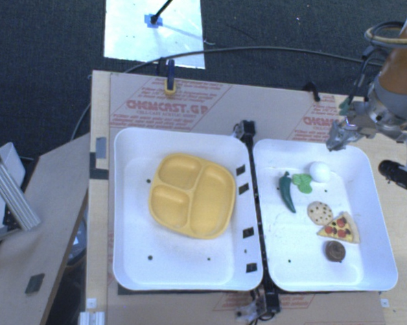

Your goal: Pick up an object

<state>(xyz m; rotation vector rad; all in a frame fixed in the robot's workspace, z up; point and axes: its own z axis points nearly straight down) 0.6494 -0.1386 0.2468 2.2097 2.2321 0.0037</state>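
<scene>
Plainly, red "CHEMCAST GP" lettering (167, 108) marks the board (275, 108); the gripper's (337, 142) state cannot be told.

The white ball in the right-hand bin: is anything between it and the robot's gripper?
Nothing visible. The gripper hangs over the far edge of the right bin, and the ball lies just in front of it on bare bin floor. The green pieces touch the ball on its other side, away from the gripper.
</scene>
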